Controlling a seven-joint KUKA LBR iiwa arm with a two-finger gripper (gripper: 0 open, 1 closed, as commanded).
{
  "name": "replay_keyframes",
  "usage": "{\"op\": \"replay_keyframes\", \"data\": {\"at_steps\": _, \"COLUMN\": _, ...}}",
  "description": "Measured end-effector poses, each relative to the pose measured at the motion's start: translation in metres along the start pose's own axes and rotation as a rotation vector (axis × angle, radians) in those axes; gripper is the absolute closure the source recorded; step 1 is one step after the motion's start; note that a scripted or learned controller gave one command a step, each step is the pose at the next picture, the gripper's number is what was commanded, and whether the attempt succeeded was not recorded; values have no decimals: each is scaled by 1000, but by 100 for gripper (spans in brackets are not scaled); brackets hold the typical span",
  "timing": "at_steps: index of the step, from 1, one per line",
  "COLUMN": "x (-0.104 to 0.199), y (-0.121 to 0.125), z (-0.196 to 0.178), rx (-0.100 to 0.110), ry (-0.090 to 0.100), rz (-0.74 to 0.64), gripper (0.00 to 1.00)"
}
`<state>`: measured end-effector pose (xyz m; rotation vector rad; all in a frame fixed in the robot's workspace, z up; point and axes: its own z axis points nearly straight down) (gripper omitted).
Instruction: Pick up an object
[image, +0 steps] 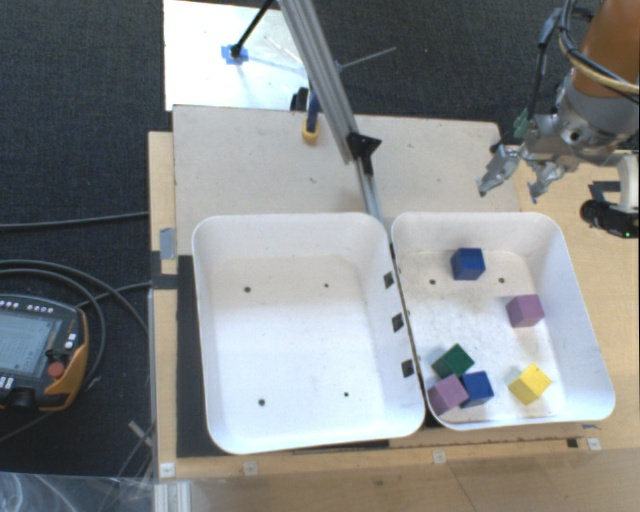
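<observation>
The two-finger metal gripper (518, 180) hangs above the bench just beyond the far rim of the right-hand shallow white bin (575, 290), fingers spread apart with nothing between them. Inside that bin: a blue cube (467, 263) near the far wall, a purple cube (524, 310) towards the arm's side, and a green cube (453, 360), second purple cube (448, 391), second blue cube (477, 387) and yellow cube (530, 383) along the near wall.
</observation>
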<state>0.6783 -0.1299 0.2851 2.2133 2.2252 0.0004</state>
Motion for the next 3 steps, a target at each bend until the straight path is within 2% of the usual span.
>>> {"op": "replay_keyframes", "data": {"at_steps": 1, "x": 27, "y": -25, "z": 165, "rx": -2, "ry": -1, "rz": 0, "gripper": 0}}
{"op": "replay_keyframes", "data": {"at_steps": 2, "x": -17, "y": -11, "z": 51, "rx": -10, "ry": -2, "rz": 5, "gripper": 0}}
{"op": "replay_keyframes", "data": {"at_steps": 3, "x": 0, "y": -28, "z": 180, "rx": 7, "ry": 3, "rz": 4, "gripper": 0}}
